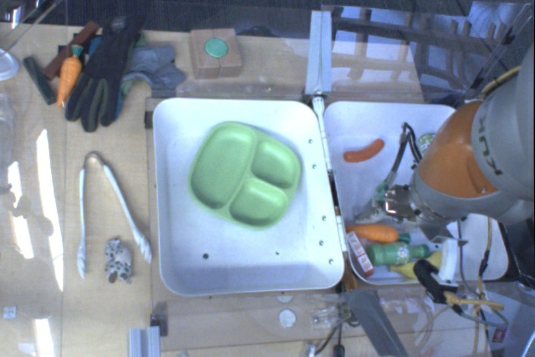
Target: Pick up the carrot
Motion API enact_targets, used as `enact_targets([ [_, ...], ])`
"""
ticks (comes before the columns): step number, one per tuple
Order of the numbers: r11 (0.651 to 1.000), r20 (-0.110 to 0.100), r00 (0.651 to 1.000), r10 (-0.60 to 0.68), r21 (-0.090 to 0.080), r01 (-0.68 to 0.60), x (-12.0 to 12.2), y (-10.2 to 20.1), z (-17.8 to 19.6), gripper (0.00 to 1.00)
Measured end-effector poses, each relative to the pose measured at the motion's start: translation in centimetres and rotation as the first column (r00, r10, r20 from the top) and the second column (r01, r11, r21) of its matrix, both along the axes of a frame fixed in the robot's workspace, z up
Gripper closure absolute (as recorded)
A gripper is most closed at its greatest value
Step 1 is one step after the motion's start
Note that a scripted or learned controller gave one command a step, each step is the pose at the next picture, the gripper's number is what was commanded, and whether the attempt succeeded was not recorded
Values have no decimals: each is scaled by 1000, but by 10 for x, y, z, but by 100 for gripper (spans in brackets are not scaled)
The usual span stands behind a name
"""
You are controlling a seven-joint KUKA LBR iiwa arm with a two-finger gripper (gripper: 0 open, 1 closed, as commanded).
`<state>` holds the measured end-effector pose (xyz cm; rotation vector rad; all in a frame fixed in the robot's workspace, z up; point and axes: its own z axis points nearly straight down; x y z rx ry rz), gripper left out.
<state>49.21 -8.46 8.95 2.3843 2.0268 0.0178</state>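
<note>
Orange carrot (374, 232); lime-green plate (245, 173); white bins (180, 263); dark gloves (102, 79); spotted toy (118, 259).

Left white bin (167, 205) holds a green divided plate (246, 173), three compartments, roughly centred. Right white bin (338, 130): orange-red sausage-shaped item (364, 150) near the back, green bottle (399, 252) lying flat at the front w/ a yellow item (407, 269) just beside it, & a red-and-white packet (358, 249) against the front-left wall. On the worktop (50, 205) left of the bins: white tongs (117, 209), small speckled object (118, 258) near their tips, dark glove (104, 79) at the back w/ a grey cloth (157, 67) beside it, small orange toy (68, 76) left of the glove. Wooden block w/ green disc (216, 51) behind left bin.
</note>
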Motion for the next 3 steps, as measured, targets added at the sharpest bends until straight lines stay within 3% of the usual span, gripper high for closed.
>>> enact_targets([
  [1, 999, 0, 999, 34, -2, -34, 0, 1, 0, 0],
  [3, 996, 0, 996, -88, 3, 88, 0, 2, 0, 0],
])
